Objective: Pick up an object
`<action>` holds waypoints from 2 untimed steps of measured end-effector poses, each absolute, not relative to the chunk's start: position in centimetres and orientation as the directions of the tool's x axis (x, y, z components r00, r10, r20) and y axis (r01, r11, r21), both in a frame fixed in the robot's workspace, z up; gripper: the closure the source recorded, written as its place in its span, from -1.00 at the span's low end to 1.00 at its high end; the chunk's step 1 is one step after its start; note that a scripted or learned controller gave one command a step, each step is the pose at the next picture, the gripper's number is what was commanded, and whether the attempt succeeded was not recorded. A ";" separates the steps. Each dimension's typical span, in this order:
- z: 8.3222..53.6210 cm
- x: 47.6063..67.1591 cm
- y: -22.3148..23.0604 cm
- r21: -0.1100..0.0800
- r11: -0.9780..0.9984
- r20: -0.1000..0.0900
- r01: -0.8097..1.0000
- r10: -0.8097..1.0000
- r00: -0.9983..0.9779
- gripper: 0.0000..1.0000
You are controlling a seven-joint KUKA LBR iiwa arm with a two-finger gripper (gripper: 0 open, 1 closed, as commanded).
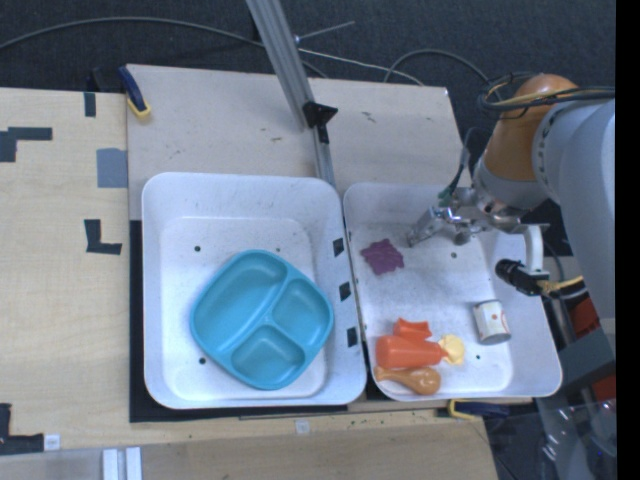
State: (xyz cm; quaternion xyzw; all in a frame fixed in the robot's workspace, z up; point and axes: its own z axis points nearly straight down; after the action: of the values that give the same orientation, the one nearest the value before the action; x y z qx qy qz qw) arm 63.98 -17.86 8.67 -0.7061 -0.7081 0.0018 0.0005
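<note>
Gripper [428, 230] is hanging over the right bin [520, 373], just beside the purple piece [382, 257]; whether it is spread or pressed together, I cannot tell. Nothing is sitting visibly in it.

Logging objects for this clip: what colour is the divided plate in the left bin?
Light blue, seen clearly in the camera view: the divided plate.

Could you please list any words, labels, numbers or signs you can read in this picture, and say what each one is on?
None can be read.
The small white cylindrical can in the right white bin has a dark mark on it, too blurred to read.
The blue divided plastic plate bears no text.
</note>
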 end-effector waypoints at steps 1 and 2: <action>9.9 64.0 -17.8 -0.002 0.004 -0.002 1.000 1.000 -0.004 1.00; 15.7 64.7 -16.9 0.005 0.003 -0.001 1.000 1.000 -0.003 1.00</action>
State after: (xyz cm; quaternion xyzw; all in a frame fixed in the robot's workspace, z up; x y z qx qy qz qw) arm 64.65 -16.90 15.66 -0.7060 -0.7082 -0.0017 -0.0022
